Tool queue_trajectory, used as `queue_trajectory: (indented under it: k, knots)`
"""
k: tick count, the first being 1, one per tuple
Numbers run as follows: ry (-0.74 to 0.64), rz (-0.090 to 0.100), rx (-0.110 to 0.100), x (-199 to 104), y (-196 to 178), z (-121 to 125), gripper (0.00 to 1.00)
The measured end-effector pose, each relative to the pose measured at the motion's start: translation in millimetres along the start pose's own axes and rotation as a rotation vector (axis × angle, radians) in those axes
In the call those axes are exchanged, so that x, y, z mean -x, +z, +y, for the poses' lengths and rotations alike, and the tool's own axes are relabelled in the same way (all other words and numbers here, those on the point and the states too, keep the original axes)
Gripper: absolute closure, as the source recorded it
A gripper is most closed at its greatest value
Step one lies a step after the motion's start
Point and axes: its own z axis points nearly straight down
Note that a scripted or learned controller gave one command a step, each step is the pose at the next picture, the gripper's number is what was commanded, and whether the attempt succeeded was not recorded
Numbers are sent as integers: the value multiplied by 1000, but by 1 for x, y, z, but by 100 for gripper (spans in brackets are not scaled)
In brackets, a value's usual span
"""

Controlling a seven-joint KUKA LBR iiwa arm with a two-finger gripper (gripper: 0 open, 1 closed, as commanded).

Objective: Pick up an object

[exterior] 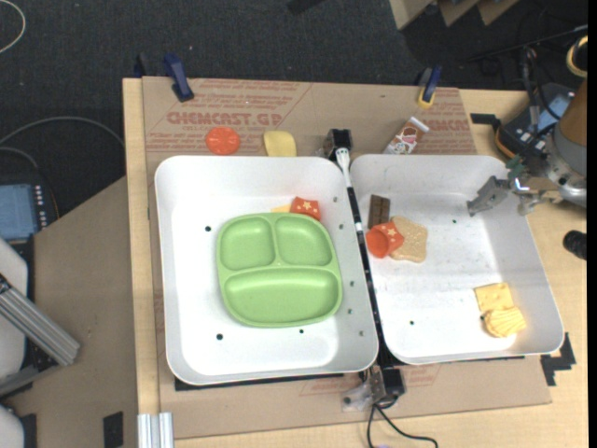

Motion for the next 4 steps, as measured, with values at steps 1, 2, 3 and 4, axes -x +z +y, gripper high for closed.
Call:
queue_trajectory:
  k: [1,2,3,4]
  knots:
    - [-4,13,-21,-109,-12,-52,0]
    - [12,11,-24,-45,91,-117,0]
    - [-6,4,2,-86,6,12,0]
    - [5,11,-27,-111,91,-80,0]
